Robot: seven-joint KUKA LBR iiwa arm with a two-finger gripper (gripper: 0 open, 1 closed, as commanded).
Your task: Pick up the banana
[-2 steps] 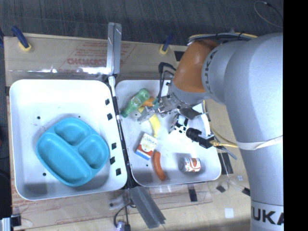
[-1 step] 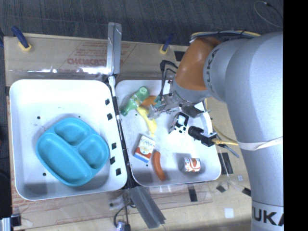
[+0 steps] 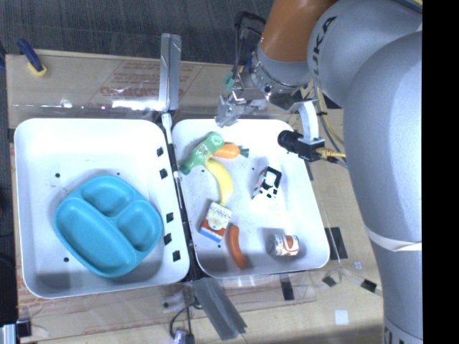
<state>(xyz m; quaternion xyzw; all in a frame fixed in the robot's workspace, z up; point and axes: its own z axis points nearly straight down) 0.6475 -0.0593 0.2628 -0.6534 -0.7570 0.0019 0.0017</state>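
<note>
The tool (image 3: 228,110) hangs above the right bin's (image 3: 310,192) far rim; I cannot tell its state. Descending, it could snag the green bottle (image 3: 201,153) or carrot (image 3: 228,150) touching the banana (image 3: 221,180).

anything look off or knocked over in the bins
Mostly no. The small can in the right bin lies on its side, and the banana sits jumbled against the green bottle and carrot.

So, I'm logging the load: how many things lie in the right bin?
7: green bottle and carrot at the top, banana mid-left, black-and-white piece mid-right, small carton, sausage and can along the bottom.
</note>
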